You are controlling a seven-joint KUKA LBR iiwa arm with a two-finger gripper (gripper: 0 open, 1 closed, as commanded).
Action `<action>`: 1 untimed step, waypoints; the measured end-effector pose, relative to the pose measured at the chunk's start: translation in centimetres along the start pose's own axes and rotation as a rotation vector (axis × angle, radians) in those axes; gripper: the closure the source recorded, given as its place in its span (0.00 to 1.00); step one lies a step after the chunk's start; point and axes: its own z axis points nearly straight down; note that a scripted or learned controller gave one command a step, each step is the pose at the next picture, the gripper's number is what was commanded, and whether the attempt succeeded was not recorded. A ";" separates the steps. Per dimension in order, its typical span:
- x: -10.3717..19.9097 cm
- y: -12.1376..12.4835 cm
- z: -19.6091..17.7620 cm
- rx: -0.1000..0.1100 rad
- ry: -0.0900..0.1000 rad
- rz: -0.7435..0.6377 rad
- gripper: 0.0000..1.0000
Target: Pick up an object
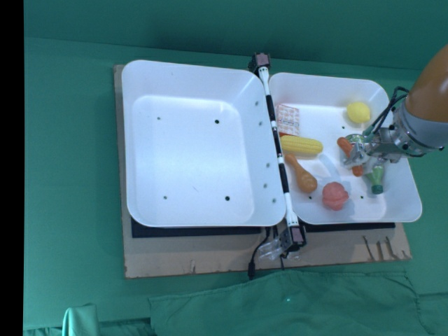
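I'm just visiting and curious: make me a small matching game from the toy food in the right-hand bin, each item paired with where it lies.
Things:
1. lemon
2. corn cob
3. pink fruit
4. patterned card

Places:
A. near the bin's front edge, right of the orange gourd
B. by the central divider, just behind the corn
C. toward the bin's back right corner
D. left part of the bin, lying crosswise, just behind the orange gourd

Pairs: 1-C, 2-D, 3-A, 4-B
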 end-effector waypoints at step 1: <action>0.2 -0.8 -5.5 -0.002 0.000 -0.001 1.00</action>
